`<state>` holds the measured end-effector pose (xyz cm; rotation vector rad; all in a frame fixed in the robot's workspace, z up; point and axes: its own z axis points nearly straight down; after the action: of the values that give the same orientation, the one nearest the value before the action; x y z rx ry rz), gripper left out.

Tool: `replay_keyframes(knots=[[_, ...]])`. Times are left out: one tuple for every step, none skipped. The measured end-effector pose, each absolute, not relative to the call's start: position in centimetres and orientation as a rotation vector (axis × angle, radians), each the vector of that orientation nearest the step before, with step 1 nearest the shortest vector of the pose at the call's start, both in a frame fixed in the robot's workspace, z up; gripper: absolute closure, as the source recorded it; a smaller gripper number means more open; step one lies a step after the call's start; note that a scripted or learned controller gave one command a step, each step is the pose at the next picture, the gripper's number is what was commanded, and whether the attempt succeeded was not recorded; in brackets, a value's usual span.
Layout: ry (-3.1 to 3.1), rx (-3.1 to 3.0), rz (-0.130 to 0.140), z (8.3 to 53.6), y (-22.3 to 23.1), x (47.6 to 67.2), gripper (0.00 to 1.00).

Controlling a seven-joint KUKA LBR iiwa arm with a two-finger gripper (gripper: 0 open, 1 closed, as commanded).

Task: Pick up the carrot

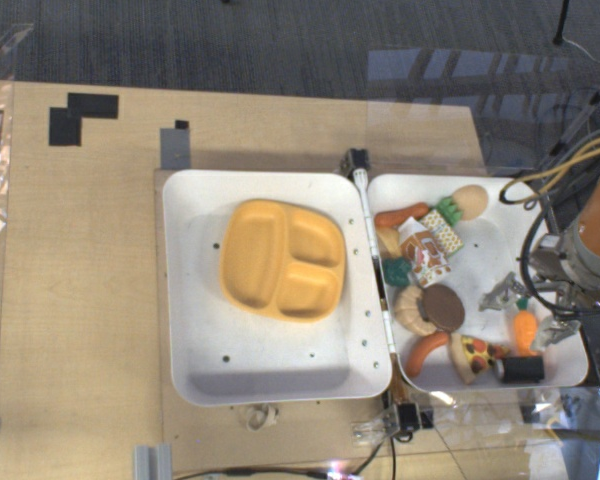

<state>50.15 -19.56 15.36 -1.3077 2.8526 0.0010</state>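
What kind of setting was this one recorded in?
Most likely a robotics lab test bench, not a kitchen: two white bins sit on a wooden bench over grey carpet, toy food such as the carrot fills the right bin, and loose cables run nearby.

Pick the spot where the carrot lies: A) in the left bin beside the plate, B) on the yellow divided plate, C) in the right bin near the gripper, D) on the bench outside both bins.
C: the carrot lies in the right bin, beside the gripper.
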Motion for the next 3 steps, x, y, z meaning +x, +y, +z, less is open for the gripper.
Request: replay_keyframes(knots=[[2.796,-1.393,-0.016,9.0,-20.4,50.7,0.0],[2.785,-1.399,-0.026,10.3,-20.3,51.1,1.0],[2.773,-1.403,-0.033,11.5,-20.1,51.6,1.0]])
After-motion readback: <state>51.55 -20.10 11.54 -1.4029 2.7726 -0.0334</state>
